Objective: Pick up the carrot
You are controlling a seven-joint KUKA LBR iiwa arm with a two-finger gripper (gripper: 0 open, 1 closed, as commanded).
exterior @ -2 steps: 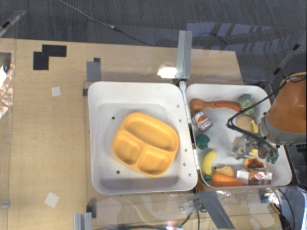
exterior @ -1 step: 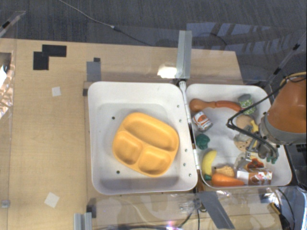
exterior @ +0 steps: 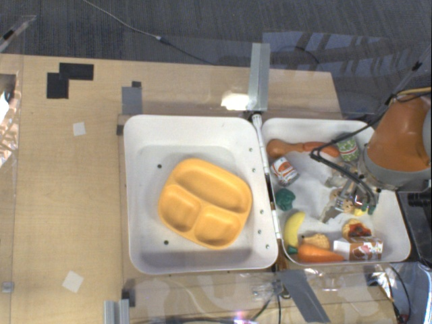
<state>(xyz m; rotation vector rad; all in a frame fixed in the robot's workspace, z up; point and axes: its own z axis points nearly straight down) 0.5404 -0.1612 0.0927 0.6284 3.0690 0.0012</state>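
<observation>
The arm [exterior: 401, 147] reaches into the right bin [exterior: 307, 187], gripper [exterior: 341, 204] hovering mid-bin above the clutter, apparently searching; I cannot tell its state. The carrot [exterior: 320, 254] lies against the near wall, beside the banana [exterior: 293, 228].

I saw glossy white plastic bins [exterior: 138, 181] on a matt, wood-grained bench [exterior: 61, 201]. The yellow tray [exterior: 204, 202] looked smooth plastic; the carrot [exterior: 319, 253] looked smooth and slightly shiny.

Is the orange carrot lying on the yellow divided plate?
No, the orange carrot lies in the right white bin, while the yellow divided plate sits in the left bin.
</observation>
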